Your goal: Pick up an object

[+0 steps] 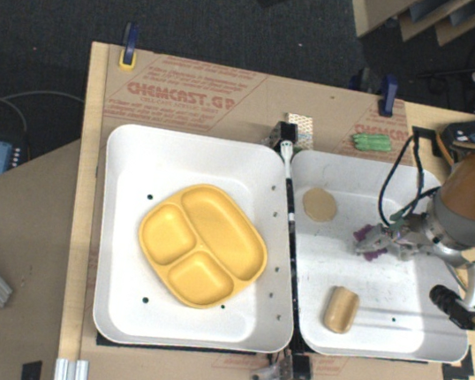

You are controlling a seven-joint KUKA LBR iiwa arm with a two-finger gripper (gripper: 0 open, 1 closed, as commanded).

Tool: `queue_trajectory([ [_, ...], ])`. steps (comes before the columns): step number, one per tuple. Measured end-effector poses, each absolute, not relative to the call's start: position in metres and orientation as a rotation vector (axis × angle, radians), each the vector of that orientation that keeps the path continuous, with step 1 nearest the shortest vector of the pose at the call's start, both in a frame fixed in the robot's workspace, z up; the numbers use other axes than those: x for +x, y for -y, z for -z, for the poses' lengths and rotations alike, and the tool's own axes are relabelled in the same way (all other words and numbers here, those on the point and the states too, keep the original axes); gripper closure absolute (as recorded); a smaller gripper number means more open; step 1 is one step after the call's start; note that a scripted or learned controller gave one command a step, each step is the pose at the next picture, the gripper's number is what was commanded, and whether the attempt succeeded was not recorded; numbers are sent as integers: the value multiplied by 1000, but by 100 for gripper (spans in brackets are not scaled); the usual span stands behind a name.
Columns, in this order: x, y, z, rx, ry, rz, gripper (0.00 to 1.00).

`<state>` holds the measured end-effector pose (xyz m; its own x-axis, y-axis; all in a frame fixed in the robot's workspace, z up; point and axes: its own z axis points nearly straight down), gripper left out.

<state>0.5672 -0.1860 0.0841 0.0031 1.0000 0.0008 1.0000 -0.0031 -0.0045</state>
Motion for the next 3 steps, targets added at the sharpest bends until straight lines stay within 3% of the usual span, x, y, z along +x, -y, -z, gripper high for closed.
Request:
queue_trajectory([
  [1,595,155,-85,-2220,2228,2,0],
  [2,595,157,-95,-2225,2226,3,100],
  [3,592,87,-186,-2218,2232,9,100],
])
